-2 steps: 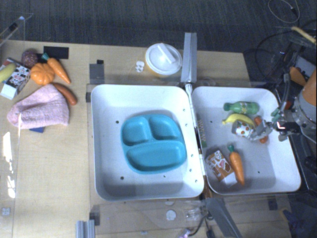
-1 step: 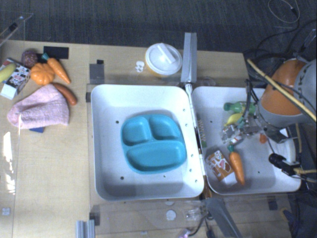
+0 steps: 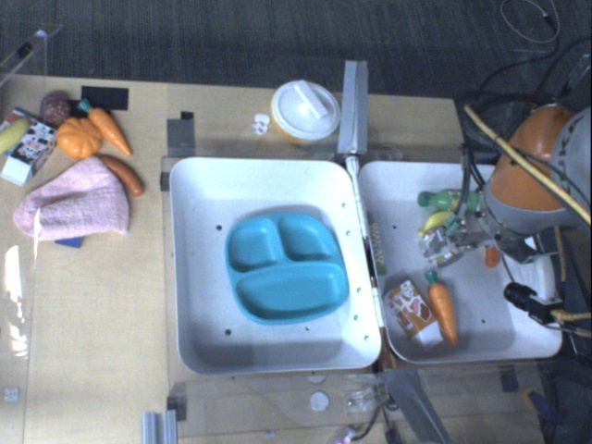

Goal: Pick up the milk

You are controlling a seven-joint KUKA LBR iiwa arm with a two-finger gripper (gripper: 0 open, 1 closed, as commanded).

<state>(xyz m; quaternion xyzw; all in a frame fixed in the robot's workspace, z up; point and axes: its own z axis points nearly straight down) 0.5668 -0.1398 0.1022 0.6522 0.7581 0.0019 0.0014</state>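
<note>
In the right bin [image 3: 518, 340], near its front left corner: milk [image 3: 411, 309], a small carton lying flat, brown and white print up. Just right of it, a carrot [image 3: 443, 312], green top toward the back, touching or nearly touching the carton's edge. Farther back in the same bin, the gripper [image 3: 448, 244], lowered over a banana [image 3: 437, 221] and a green item [image 3: 444, 197] too blurred to name. Well apart from the milk, with bare bin floor between. Cannot tell the state of the claw: metal parts blurred together, nothing clearly clamped. Behind it, the grey arm [image 3: 527, 206] with its orange band, reaching in from the right. A small orange piece [image 3: 492, 256] just right of the gripper.

In the left bin [image 3: 199, 276], a blue divided tray [image 3: 289, 265], three compartments, near the centre.

On the bench behind the bins, a white lidded cup [image 3: 306, 109]. At far left, a pink cloth [image 3: 74, 202], a small pumpkin [image 3: 78, 138], another carrot [image 3: 111, 130] and a sausage [image 3: 123, 174], grouped close.
</note>
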